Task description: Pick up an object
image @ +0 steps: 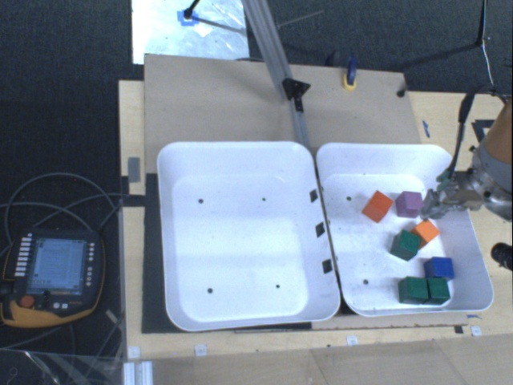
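Blocks sat in the right bin (pixel 353 184): orange (pixel 377 206), purple (pixel 409 204), small orange (pixel 427 231), blue (pixel 438 268), and green ones. Gripper (pixel 437 204) hovered just beside the purple block; its grip state was unclear.

Two white bins stand side by side on the worktop: the left bin (pixel 240 311) and the right bin (pixel 353 163). Seven small blocks lie in the right bin. Two of them are orange: one larger orange block (pixel 377 206) and one smaller orange block (pixel 427 231). One is a purple block (pixel 409 203), and one is a blue block (pixel 439 268). The green ones appear to be three: one dark green block (pixel 405 245) and a green pair (pixel 425 289) touching each other.
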Action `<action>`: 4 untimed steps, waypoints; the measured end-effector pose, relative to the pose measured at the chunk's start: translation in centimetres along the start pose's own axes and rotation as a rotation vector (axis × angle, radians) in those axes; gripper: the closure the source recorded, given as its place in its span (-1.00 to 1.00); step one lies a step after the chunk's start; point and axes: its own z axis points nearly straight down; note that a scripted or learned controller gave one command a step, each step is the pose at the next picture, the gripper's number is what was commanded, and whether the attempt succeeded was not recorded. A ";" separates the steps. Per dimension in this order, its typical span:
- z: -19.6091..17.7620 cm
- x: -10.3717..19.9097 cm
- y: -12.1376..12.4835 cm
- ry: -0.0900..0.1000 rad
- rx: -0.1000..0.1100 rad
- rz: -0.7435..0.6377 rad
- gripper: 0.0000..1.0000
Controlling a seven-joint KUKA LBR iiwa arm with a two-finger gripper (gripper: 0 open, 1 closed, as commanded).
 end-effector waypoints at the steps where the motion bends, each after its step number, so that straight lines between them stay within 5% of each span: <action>1: -5.2 -0.8 0.9 -0.001 -0.001 0.000 1.00; 4: -3.2 14.0 8.0 0.004 0.004 -0.006 1.00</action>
